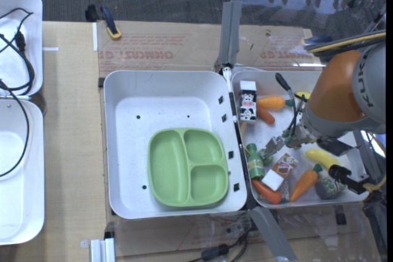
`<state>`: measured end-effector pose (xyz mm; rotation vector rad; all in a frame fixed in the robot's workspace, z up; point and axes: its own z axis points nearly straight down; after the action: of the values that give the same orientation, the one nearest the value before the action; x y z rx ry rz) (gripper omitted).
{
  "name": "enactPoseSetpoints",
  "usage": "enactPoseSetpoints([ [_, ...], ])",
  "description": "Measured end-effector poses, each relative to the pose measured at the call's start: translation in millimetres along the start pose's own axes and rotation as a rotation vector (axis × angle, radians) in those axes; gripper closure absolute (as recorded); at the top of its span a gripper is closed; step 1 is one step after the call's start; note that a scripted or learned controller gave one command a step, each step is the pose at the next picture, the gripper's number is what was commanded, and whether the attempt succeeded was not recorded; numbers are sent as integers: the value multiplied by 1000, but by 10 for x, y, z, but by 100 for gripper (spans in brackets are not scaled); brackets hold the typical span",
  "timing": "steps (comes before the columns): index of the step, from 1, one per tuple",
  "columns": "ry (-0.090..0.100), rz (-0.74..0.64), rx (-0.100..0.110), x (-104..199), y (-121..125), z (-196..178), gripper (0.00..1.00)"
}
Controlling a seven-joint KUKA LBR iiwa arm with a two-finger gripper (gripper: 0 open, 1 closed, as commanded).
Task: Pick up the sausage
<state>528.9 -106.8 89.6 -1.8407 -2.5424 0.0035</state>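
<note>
The arm is showing the letters "KU" on its grey shell, just past the orange band; the rest of the word is running out of view. The cardboard under the bins is carrying red print, upside down from this camera, too faint to be read with any certainty. The carton is wearing a black-and-white blotched pattern with no legible words. A small packet is showing red-brown printing that is too small to read.

Taking the carton as the landmark: the sausage is lying well below it in the view, in the same right bin, along the bin's near wall. It is looking reddish-orange, smooth and long with rounded ends, and it is lying at a slant. A white block is touching it from above, and a carrot is sitting just to its right.

The gripper is hanging below and right of the carton, between the carton and the sausage, apart from the sausage. Whether it is spread or closed I cannot tell. A green bottle is standing straight below the carton, just left of the gripper. A second carrot is lying just right of the carton. Left of the carton, in the other bin, a green plate is resting.
</note>
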Motion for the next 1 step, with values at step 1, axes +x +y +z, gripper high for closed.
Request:
enactPoseSetpoints([
  [1, -1, 37, -1, -322, 429, -5, 0],
])
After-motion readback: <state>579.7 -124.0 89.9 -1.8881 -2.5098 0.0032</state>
